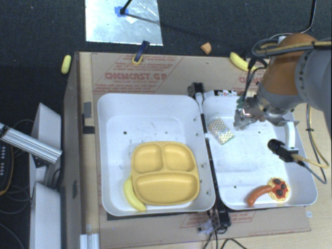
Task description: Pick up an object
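- Your two-finger gripper (243,117) sits low in the right white bin (306,191), near its far-left corner; whether its fingers are spread or closed, you cannot tell.
- The closest candidate is the small silvery mesh-patterned block (220,130), just beside the gripper against the wall between the bins.
- Centre over the block before closing; that wall leaves little finger room.
- Other options: the orange sausage-shaped toy (258,193) and the pizza-slice toy with dark toppings (279,189) at the near edge.

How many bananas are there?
2. One banana lies in the left bin, tucked against the yellow divided plate. Another banana lies on the bench beyond the right bin.
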You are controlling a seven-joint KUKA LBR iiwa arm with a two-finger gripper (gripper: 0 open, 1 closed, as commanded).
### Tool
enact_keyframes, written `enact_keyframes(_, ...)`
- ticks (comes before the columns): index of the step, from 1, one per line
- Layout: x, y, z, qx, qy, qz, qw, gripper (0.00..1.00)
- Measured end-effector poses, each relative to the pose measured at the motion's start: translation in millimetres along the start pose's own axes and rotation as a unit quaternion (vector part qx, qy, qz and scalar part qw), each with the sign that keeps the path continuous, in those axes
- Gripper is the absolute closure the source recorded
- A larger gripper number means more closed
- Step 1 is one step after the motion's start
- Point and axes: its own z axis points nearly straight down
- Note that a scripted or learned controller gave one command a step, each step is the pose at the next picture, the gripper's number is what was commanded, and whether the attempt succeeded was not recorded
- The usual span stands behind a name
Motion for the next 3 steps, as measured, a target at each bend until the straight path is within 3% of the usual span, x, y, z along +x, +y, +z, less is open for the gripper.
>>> enact_keyframes(1, 51.3, -23.4, -25.0, 0.0, 0.001, -0.001, 1.0, 1.0)
enact_keyframes(2, -14.8, -3.5, 7.0, 0.0, 0.0, 0.0, 1.0, 1.0)
enact_keyframes(3, -13.9, -2.2, -4.0, -0.002, 0.0, -0.001, 1.0, 1.0)
